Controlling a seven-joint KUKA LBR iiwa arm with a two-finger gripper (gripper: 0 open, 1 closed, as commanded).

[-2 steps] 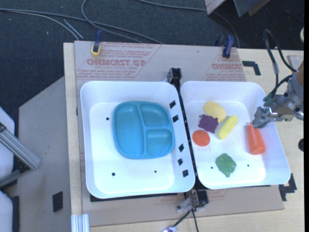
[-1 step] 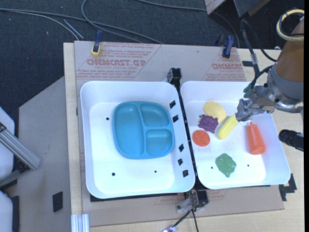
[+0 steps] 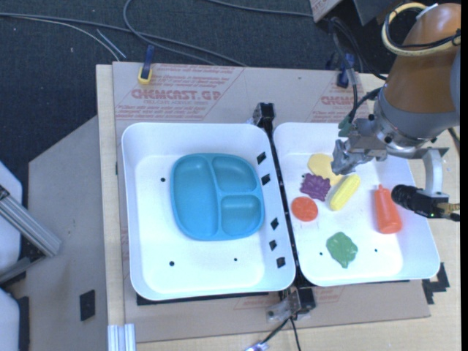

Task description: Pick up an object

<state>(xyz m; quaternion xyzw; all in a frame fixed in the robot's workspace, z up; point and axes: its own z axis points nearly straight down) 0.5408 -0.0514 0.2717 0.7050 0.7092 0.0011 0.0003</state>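
Jaws above yellow corn [image 3: 344,191] and purple piece [image 3: 316,186], grip state indiscernible.

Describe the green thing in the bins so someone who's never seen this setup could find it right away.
Look in the right-hand white bin, the one the arm reaches into. Near its front edge, apart from the other toys, lies a green toy lettuce leaf. It is the only green item, below the orange round piece and the yellow corn.

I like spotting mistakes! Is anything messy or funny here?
Nothing is spilled or broken. The toy foods, like the corn, carrot and grapes, lie scattered loose in the right bin, while the blue plate sits tidy in the left bin.
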